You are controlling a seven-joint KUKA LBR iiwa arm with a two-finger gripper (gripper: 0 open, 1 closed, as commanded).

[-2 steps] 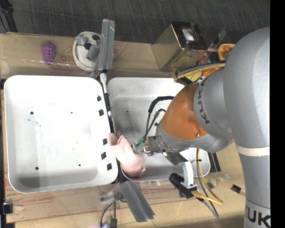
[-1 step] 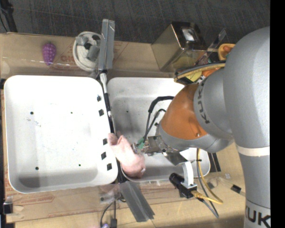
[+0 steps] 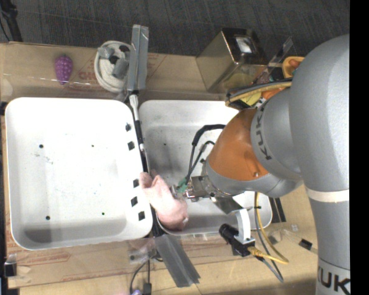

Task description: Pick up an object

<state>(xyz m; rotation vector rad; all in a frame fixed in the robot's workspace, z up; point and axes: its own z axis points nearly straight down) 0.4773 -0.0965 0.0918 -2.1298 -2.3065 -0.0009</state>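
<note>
KUKA arm (image 3: 295,121) over the right bin (image 3: 172,118)

"KUKA" reads on its smooth grey shell; a soft pink lumpy object (image 3: 163,203) lies just left of the gripper (image 3: 187,191), whose grip can't be judged.

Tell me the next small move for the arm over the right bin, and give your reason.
Probably a short shift toward the pink object, then a descent onto it. The gripper sits just beside that object at the right bin's lower left corner, close to the divider between the bins. Nothing shows between the fingers, so no grasp is confirmed, and the object is the nearest thing to pick.
</note>
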